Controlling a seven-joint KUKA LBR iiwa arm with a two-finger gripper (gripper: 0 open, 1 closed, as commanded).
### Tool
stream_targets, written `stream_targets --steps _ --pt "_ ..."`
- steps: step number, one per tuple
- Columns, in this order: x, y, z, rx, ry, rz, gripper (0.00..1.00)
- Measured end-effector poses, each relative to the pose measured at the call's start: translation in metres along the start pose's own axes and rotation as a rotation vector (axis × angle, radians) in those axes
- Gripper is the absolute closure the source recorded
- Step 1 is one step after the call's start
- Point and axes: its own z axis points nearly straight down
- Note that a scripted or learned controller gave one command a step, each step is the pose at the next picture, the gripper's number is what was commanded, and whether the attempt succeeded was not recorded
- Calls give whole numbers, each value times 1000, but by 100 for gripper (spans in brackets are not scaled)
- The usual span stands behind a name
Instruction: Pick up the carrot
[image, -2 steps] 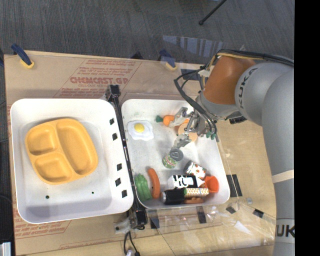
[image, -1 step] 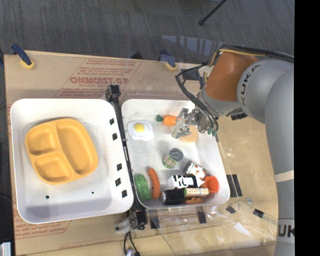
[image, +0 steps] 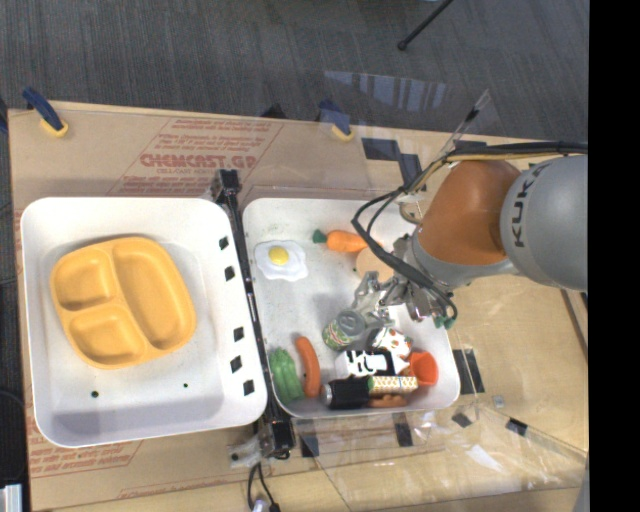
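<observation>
Cardboard covers the surface (image: 300, 150) under two white bins, and the pincer (image: 368, 298) hangs low over the right bin (image: 300, 225) with its fingers narrowly parted and nothing between them. From the pincer, the carrot (image: 346, 241) lies up toward the far rim, near but apart, green top pointing left; the fried egg (image: 279, 260) sits off to the left and a clutter of toys crowds just below. A good try, I judge, shifts the pincer back over the carrot's middle, opens wider, turns the fingers across its length and drops straight down.
</observation>
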Motion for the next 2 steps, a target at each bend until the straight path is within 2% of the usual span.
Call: stream_targets --steps 1,2 --pt "-59 34 -138 7 -22 -12 100" --pt "-54 33 -129 2 -3 -9 0"
